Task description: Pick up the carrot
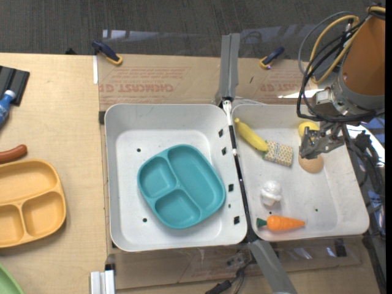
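Carrot [283,223] sitting at right bin's [343,225] front edge; gripper [313,146] way back, over an egg [312,163], grip state unclear.

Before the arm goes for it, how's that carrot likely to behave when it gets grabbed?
The carrot looks like smooth moulded plastic, so probably stiff and light, perhaps slippery. Its tapered round body lies on its side on the right bin floor near the front wall, so a nudge could roll it or swing it around.
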